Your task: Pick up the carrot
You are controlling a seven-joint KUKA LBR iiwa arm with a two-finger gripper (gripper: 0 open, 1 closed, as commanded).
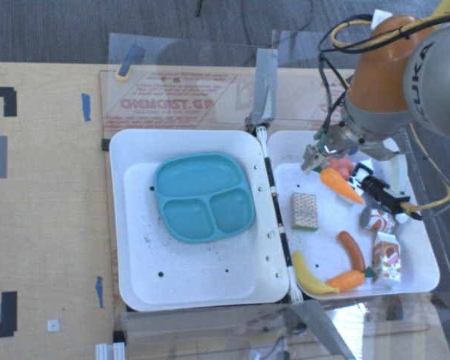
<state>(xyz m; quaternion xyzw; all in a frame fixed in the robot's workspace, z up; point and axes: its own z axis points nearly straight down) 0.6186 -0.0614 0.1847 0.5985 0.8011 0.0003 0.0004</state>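
The claw [315, 158] is hovering in the right bin [427, 276], just beside the carrot [340, 186] lying near the arm, likely lining up a grasp; its open-or-closed state cannot be told.

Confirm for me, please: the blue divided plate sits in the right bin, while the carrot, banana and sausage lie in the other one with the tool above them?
Not quite. The camera view shows the blue divided plate in the left bin, not the right. The carrot, banana and sausage lie in the right bin, with the tool above them.
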